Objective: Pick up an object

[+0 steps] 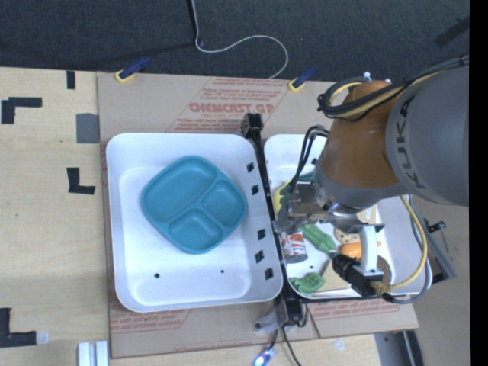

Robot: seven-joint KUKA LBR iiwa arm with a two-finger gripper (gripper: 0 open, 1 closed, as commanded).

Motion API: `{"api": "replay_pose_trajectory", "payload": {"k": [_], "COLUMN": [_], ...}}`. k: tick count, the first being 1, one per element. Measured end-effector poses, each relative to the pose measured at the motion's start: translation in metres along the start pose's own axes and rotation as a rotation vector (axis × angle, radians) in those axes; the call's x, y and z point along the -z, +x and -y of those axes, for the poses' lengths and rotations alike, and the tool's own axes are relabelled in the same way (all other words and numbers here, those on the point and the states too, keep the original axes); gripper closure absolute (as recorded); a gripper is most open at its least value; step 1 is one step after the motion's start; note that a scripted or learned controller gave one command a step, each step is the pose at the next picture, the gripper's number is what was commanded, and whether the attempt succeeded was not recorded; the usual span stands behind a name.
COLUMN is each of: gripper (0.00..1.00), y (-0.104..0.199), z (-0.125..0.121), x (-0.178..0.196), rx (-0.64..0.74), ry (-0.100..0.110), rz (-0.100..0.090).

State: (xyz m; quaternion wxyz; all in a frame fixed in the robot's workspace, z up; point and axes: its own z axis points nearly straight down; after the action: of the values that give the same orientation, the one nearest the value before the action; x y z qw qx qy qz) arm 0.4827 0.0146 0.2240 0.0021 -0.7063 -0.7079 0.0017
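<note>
Blue sectioned plate (195,203) seen in white left bin (130,280), green items (309,283) and orange piece (351,246) in white right bin (284,148), arm (404,143) coloured grey and orange

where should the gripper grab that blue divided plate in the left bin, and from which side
Probably at the raised outer rim of the blue divided plate, coming straight down from above. It lies flat in the left bin, tilted like a diamond, so a corner, such as the one toward the right bin, gives a thin edge to pinch.

arm (381,147) hides most of right bin (284,149) | items beneath indistinct | tool (299,218) fingers unclear
</note>
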Motion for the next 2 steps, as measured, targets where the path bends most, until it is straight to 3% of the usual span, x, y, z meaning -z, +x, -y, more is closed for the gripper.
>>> {"api": "replay_pose_trajectory", "payload": {"k": [1,2], "gripper": [1.00,1.00], "y": [0.010,0.022], "z": [-0.001,0.000], "x": [0.089,0.103], "rx": [0.001,0.000], "ry": [-0.012,-0.005], "rz": [0.000,0.000]}}
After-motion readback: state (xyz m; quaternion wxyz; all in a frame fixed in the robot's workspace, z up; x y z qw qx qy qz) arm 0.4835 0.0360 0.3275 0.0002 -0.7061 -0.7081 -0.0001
